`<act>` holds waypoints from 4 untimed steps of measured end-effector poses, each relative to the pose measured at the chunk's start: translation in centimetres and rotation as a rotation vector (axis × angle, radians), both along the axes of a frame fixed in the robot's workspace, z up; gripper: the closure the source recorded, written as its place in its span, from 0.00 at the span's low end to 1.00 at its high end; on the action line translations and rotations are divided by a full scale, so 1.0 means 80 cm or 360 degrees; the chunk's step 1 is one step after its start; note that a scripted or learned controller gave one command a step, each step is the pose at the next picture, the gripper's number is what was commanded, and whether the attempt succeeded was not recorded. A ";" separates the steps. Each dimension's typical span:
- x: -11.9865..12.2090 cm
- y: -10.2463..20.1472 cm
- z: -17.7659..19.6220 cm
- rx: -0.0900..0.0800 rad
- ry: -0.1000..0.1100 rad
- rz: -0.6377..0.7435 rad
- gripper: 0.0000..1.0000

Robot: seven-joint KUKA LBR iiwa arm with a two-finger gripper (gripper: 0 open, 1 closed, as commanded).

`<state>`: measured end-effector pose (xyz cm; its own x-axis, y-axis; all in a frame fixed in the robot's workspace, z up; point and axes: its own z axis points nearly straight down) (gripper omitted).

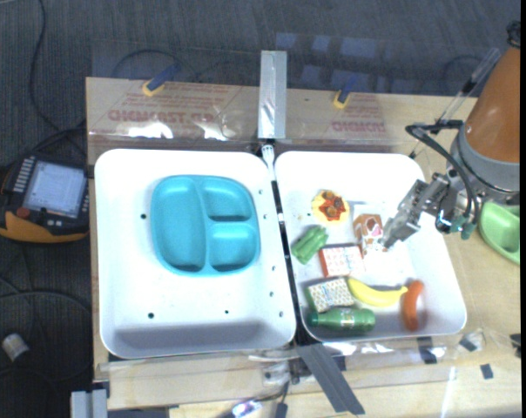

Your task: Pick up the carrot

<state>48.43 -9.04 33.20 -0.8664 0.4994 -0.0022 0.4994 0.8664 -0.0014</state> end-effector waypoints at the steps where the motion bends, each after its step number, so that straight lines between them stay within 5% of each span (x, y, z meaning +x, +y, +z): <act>1: -0.002 0.067 -0.187 0.0004 0.0008 -0.0288 1.00; 2: 0.000 -0.038 0.014 -0.0001 -0.0001 -0.0475 1.00; 3: 0.001 -0.039 0.025 -0.0005 -0.0002 -0.0475 1.00; 4: 0.009 0.008 0.024 0.0000 0.0001 -0.0262 1.00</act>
